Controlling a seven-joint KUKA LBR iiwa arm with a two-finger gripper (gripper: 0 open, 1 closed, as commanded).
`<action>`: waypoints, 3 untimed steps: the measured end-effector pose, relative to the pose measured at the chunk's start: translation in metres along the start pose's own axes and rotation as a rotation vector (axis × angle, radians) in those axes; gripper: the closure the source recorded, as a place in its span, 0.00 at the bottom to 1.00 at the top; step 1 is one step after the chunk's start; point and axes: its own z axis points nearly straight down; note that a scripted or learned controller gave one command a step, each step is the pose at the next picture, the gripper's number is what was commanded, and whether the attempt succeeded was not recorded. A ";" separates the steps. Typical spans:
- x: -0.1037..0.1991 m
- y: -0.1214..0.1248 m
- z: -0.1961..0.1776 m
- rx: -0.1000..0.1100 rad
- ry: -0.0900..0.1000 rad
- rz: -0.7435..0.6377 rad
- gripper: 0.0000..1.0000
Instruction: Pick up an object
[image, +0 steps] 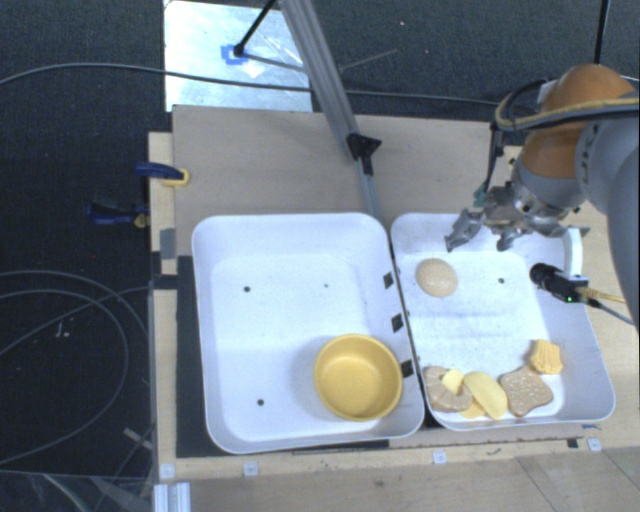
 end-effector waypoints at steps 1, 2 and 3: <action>0.000 0.000 0.052 0.000 0.000 -0.001 0.00; 0.000 0.002 0.037 -0.008 -0.001 -0.002 1.00; -0.001 0.014 -0.020 -0.011 -0.001 -0.005 1.00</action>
